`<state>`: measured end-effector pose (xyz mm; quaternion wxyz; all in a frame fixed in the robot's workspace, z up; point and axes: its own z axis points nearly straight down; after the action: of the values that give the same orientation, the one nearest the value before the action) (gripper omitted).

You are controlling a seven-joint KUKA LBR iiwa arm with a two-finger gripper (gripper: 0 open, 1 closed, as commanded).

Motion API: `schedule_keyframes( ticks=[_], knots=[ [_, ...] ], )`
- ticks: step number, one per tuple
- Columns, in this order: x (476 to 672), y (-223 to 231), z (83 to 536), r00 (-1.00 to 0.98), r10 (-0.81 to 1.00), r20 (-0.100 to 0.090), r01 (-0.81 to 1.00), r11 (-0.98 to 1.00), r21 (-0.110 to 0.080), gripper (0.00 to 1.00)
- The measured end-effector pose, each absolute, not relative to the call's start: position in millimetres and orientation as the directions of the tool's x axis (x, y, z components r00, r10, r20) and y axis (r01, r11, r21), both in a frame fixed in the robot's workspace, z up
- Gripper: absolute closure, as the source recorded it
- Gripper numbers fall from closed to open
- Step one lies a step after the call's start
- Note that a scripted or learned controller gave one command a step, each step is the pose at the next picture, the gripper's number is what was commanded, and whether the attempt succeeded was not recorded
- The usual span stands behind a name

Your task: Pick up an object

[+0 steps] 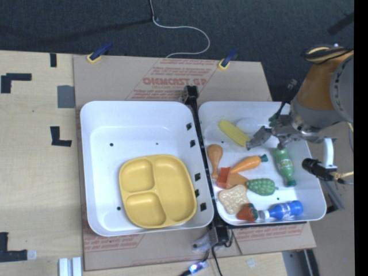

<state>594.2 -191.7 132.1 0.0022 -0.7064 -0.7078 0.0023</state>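
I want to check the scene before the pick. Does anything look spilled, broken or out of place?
Nothing stands out. The yellow divided plate lies flat in the left bin. The toy foods, such as the corn, carrot and green bottle, lie loosely mixed inside the right bin, none spilled over its rim.

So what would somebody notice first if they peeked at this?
Probably the big yellow plate with three sections, lying alone in the left bin. Then the heap of toy food in the right bin: corn, a carrot, a green bottle, with the gripper above them.
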Motion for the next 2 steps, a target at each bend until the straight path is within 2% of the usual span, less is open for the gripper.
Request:
schedule_keyframes(
  ticks=[1, 2],
  knots=[
    [595.2, -187.7, 83.0, -0.005, 1.000, 0.005, 1.000, 0.005, -0.002, 0.00],
    [595.8, -189.3, 95.6, -0.004, 1.000, 0.000, 1.000, 0.004, 0.002, 1.00]
  ],
)
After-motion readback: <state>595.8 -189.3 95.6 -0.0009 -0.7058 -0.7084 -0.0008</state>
